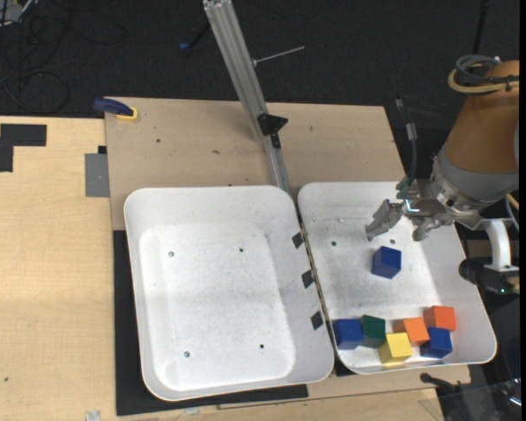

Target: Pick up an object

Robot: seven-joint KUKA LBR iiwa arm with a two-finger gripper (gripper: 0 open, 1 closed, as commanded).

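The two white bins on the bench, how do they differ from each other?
The right bin holds coloured blocks: a lone blue cube near its middle and a cluster of blue, green, yellow, orange and red ones along its near edge; the left bin shows just its speckled floor. The gripper hangs over the right bin, not the left. The left bin looks wider. Both are shallow, white and round-cornered, sitting side by side.

A small blue cube (387, 262) sits alone on the floor of the right bin (351, 209), near its middle. At the bin's near edge lies a cluster: blue cube (347, 332), green cube (373, 329), yellow cube (395, 347), orange cube (415, 330), another blue cube (436, 342), and red-orange cube (443, 317).
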